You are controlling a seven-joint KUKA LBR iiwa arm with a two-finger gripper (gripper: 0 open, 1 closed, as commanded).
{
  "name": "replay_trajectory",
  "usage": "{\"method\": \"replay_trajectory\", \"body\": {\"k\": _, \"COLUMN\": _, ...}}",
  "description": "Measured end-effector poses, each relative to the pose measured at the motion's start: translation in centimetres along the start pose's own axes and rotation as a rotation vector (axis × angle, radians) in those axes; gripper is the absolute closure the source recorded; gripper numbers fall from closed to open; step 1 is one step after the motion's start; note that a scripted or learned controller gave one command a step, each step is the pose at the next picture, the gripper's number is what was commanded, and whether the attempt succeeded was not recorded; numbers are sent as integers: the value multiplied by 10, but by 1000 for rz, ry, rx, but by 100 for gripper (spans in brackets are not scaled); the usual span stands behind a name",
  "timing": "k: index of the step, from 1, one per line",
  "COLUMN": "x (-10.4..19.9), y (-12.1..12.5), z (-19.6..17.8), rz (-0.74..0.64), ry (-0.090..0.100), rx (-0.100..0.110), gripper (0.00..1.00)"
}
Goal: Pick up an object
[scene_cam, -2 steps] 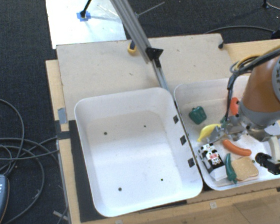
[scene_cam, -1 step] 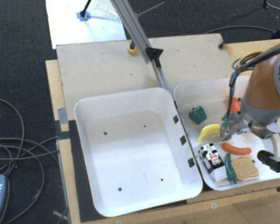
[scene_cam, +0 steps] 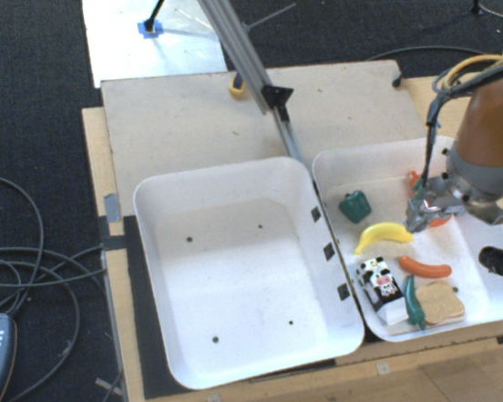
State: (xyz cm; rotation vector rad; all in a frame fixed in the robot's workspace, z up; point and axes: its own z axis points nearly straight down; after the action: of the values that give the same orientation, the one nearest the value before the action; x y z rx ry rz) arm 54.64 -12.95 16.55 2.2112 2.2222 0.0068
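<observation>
My gripper point(scene_cam: 422, 215) hangs low over the right bin point(scene_cam: 497, 308), just right of a yellow banana point(scene_cam: 383, 236). Its metal tip sits close above the bin floor, and nothing shows between it and the floor. Under the arm an orange-red piece point(scene_cam: 412, 180) peeks out. A green pepper point(scene_cam: 355, 207) lies at the bin's back left. In front of the banana are a sausage point(scene_cam: 424, 266), a black-and-white cow-print box point(scene_cam: 379, 281), a slice of toast point(scene_cam: 440, 306) and a thin green pod point(scene_cam: 413, 301).
The left bin point(scene_cam: 242, 270) lies alongside, its wall touching the right bin's. A grey pole point(scene_cam: 240, 45) slants in from the top to the seam between the bins. Cables and a tablet lie on the floor at the left.
</observation>
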Motion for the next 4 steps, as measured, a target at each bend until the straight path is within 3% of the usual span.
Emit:
{"method": "replay_trajectory", "body": {"k": 2, "x": -6, "y": 4, "z": -118, "rz": -1, "ry": -1, "rx": -1, "gripper": 100}}
{"method": "replay_trajectory", "body": {"k": 3, "x": 56, "y": 13, "z": -110, "rz": -6, "ry": 4, "rx": 5, "gripper": 100}}
{"method": "replay_trajectory", "body": {"k": 4, "x": 99, "y": 18, "z": -104, "rz": -4, "ry": 3, "rx": 7, "gripper": 100}}
